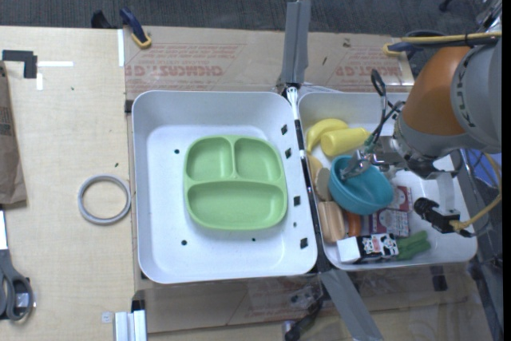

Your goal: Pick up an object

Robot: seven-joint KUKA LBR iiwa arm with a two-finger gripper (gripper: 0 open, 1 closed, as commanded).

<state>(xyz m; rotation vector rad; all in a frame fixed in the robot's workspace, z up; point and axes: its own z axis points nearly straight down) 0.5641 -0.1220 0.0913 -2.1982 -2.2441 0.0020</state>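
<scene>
Glossy green plastic tray; smooth white plastic bin; matt wooden bench.

arm: cut off by right edge | right bin: far side hidden under arm | blue bowl: contents unclear, rim partly covered by gripper | scissors: cut by left edge, far left of bowl
</scene>
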